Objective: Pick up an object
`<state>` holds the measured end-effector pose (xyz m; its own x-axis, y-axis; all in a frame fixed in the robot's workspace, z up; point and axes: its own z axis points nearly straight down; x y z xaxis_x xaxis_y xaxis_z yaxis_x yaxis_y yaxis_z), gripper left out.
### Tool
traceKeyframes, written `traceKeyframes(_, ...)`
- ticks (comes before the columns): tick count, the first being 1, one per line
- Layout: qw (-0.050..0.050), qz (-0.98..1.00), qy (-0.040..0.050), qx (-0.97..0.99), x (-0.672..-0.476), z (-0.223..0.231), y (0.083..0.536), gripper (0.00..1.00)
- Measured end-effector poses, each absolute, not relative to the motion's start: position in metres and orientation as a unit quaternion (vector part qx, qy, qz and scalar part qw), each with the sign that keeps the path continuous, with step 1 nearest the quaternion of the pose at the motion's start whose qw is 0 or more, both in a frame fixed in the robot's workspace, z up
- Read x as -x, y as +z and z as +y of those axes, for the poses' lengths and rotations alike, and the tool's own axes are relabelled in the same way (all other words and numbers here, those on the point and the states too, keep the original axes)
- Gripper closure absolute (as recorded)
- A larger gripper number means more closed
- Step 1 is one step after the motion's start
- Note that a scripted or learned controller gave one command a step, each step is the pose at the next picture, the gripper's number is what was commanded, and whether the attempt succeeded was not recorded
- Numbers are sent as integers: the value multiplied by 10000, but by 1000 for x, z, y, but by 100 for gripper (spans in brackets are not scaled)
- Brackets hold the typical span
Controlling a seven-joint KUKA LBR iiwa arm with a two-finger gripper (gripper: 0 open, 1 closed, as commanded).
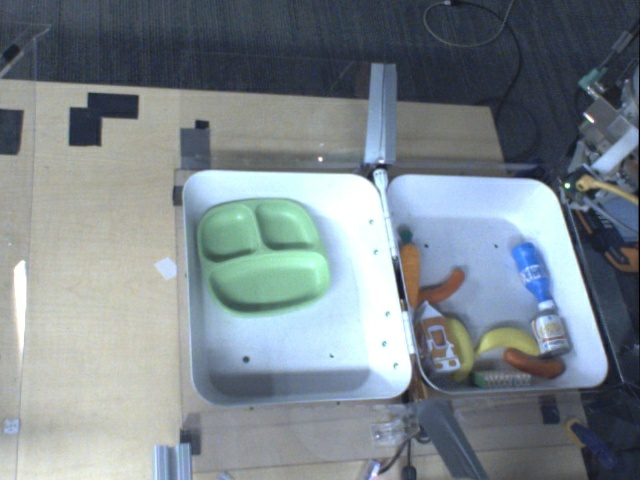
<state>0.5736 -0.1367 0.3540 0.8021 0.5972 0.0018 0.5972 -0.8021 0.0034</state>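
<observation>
The right bin [480,190] holds a pile of small items along its left and near sides. An orange carrot [410,268] lies against the left wall, with a reddish sausage [445,285] beside it. A blue bottle [529,270] lies near the right wall, and a small brown-labelled bottle [550,331] just below it. A yellow banana [506,341] curves over a second red sausage [534,366]. A brown and white carton [435,342] rests against another yellow fruit [460,345]. A small green piece [490,378] sits at the near wall.
The left bin [290,368] holds a green divided plate [263,253] in its far left part. A metal post [381,118] stands behind the seam between the bins. Cables and equipment [610,118] crowd the far right.
</observation>
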Motion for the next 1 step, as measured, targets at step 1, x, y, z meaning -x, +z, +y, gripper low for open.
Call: traceKeyframes(1, 1, 1357, 1, -9908, -589, -129, 238, 100)
